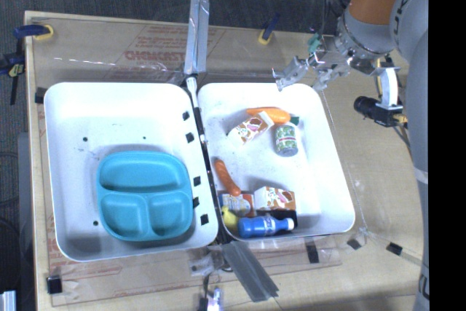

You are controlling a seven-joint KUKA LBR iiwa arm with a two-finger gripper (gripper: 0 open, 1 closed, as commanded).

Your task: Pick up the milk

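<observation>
Above the far right corner of the right bin (331, 156), the pincer (297, 73) hangs with fingers spread, gripping nothing. A milk carton (248, 130) lies in that bin's upper half, touching an orange carrot (268, 114) and beside a small green can (286, 140) (a second carton (275, 198) sits lower, by a blue bottle (265, 226)). A blue tray (143, 194) rests in the left bin (65, 127).

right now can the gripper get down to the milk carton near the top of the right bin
Probably yes. The milk carton lies uncovered with nothing on top of it; a carrot lies close behind it and a small can sits beside it. The gripper hovers above the right bin's far rim.
</observation>
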